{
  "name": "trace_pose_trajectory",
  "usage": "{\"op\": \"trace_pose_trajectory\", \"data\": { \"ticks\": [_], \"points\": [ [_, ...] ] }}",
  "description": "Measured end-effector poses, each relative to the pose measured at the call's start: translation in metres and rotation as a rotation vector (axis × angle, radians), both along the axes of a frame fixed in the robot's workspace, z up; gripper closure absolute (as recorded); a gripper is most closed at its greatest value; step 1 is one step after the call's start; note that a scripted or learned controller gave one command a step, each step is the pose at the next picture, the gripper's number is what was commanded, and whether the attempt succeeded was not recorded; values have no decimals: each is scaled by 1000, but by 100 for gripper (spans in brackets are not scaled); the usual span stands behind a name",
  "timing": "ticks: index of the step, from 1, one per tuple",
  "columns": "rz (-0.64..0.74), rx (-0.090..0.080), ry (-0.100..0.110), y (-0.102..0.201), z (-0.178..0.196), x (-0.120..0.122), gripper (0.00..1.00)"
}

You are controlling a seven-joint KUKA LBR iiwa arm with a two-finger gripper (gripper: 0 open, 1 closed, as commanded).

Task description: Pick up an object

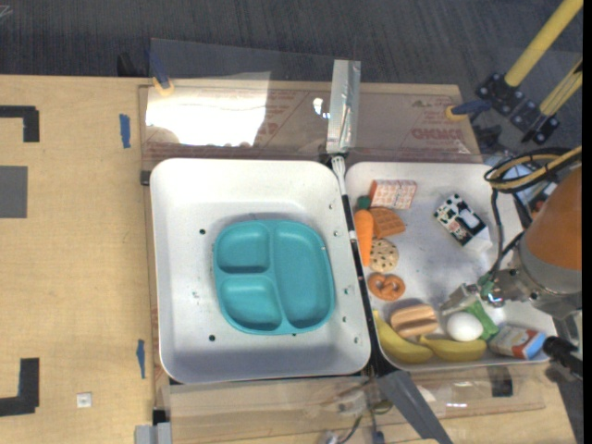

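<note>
The pale wood worktop [74,248] bears two shallow white bins side by side. The right bin [427,248] lies directly under the hand [486,296]; the left bin [176,276] sits on the far side of it from the hand, their rims touching. Farther from the hand still, black corner marks [23,123] and blue tape strips [124,129] lie on the bare wood.

A white egg [463,327] lies in the right bin's near corner, touching a yellow banana [427,346] and just beside a hot dog [413,319]
</note>
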State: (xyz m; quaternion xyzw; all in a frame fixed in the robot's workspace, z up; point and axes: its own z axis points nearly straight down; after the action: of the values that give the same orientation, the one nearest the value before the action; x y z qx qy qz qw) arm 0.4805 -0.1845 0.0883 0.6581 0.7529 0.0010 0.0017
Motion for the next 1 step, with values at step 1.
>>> {"op": "trace_pose_trajectory", "data": {
  "ticks": [1],
  "points": [
    [0,-2,-6,0,11,2,100]
  ]
}}
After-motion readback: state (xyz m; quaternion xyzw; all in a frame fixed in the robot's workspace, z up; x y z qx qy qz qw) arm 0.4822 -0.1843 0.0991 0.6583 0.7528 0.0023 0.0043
